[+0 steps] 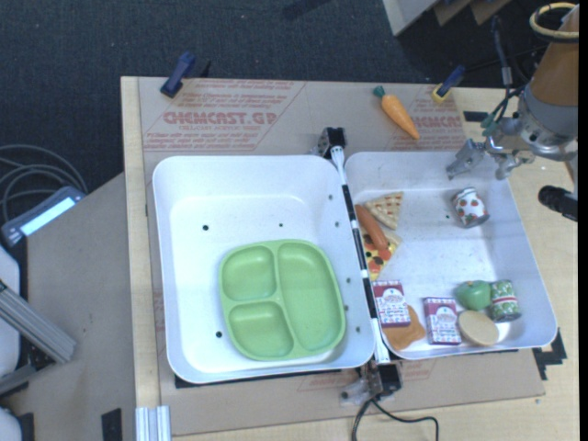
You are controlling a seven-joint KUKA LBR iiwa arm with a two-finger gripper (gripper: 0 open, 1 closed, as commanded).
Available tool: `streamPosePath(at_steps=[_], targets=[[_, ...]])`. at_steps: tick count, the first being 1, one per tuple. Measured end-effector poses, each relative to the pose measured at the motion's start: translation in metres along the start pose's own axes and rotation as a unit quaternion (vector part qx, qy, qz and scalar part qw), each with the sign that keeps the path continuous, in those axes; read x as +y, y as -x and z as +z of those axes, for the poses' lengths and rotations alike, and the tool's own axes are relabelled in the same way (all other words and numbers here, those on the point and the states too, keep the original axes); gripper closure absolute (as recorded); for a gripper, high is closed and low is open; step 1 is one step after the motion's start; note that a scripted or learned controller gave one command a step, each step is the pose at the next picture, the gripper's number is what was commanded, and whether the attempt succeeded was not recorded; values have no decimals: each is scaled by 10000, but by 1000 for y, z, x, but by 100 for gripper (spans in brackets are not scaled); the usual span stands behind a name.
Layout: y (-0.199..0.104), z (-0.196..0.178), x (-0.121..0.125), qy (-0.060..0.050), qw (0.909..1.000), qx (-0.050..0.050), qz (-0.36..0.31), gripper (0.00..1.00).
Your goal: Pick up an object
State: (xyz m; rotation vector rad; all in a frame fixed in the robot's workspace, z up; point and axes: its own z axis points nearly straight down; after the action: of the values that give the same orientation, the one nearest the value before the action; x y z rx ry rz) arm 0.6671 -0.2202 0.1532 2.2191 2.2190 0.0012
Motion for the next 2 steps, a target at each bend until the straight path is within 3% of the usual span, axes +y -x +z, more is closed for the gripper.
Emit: streamPosePath(at_steps=[1, 2], targets=[[3, 12, -21, -21, 10000, 8, 1, 0], [-10, 62, -9, -28, 10000, 18, -6, 0]])
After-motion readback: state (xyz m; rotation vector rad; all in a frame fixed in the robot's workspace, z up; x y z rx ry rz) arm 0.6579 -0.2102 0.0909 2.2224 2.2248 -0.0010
